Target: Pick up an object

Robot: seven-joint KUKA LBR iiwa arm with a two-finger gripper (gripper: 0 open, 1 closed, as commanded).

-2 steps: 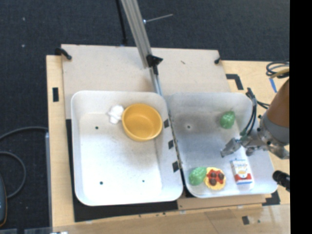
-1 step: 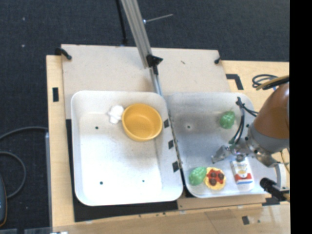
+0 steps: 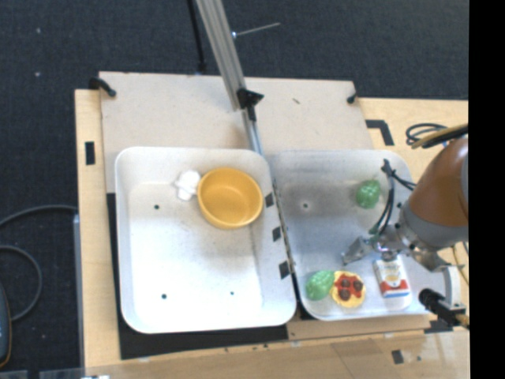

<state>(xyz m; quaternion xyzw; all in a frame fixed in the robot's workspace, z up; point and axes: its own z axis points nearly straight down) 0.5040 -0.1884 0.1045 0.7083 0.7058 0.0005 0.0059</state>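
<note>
Nothing looks lifted yet, so the pick is judged not yet done: every item lies on a bin floor.

Well away from the tool, across the divider, the left bin [image 3: 142, 290] carries a yellow bowl [image 3: 230, 197] with a small white lump [image 3: 187, 184] touching its far-side rim; neither seems the likely target from here.

Nearer, in the right bin [image 3: 316, 180], a green leafy piece [image 3: 319, 284] and a round yellow-and-red toy [image 3: 349, 288] lie side by side just off the tool, toward the front rim. A green ball [image 3: 367, 193] sits a little beyond the tool, toward the back.

The tool [image 3: 377, 249] hangs low over the bin floor, and a red-and-white carton [image 3: 390, 279] lies just beside it, toward the front edge; this is judged the closest candidate. What remains is closing on something and raising it.

Whether the tool is released or clenched cannot be told: the wrist and cables crowd it, and the metal parts blur together. Nothing can be seen caught in it. The arm is cut off past the orange band [image 3: 442, 192], and whether the tool touches the carton is unclear. The counter [image 3: 91, 125] frames both bins.
</note>
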